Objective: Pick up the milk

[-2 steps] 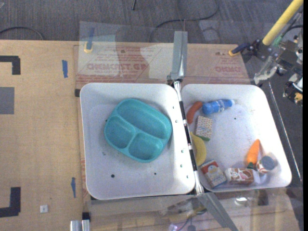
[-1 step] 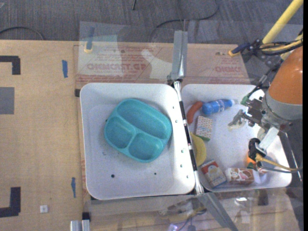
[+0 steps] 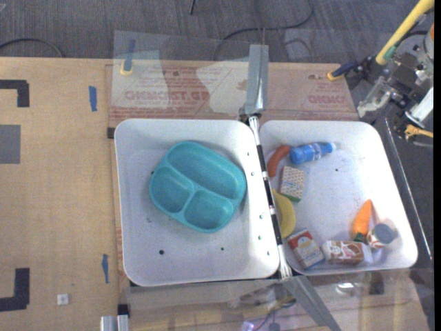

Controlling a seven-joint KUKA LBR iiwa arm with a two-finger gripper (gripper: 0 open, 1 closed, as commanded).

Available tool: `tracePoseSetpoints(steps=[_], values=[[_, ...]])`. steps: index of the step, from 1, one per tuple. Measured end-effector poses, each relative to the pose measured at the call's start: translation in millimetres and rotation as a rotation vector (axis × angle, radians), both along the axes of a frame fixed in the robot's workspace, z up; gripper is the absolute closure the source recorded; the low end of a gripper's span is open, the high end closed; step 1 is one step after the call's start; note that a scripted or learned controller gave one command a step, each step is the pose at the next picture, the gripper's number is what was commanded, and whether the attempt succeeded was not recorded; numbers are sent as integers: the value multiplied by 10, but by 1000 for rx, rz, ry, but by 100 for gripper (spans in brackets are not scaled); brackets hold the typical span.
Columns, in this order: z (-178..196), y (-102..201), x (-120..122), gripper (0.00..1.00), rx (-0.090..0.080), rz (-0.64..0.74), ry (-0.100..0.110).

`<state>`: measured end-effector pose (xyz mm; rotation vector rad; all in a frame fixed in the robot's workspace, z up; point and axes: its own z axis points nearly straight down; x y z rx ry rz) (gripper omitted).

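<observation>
- My gripper (image 3: 403, 81) sits at the frame's upper right, outside the bins; I cannot tell its state.
- The milk (image 3: 344, 252) lies lower right in the right bin (image 3: 396, 185), touching the carrot (image 3: 362, 220) and a small carton (image 3: 305, 247).

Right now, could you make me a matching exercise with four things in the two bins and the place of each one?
Things:
1. teal divided plate
2. blue plastic bottle
3. orange carrot toy
4. yellow banana toy

Places:
A. right bin, along its left wall
B. left bin
C. right bin, far end
D. right bin, near its right wall

Pairs: 1-B, 2-C, 3-D, 4-A
</observation>
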<state>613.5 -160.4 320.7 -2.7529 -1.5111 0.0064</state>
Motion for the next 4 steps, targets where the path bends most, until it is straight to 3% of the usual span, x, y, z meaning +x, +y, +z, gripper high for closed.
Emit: tracePoseSetpoints(steps=[1,2,3,4], values=[[-1815,493,-542,0,3,22,2],[-161,-282,-293,0,0,13,0],[-2060,-260,-919,0,5,261,1],[-2153,-338,-1110,0,5,96,2]])
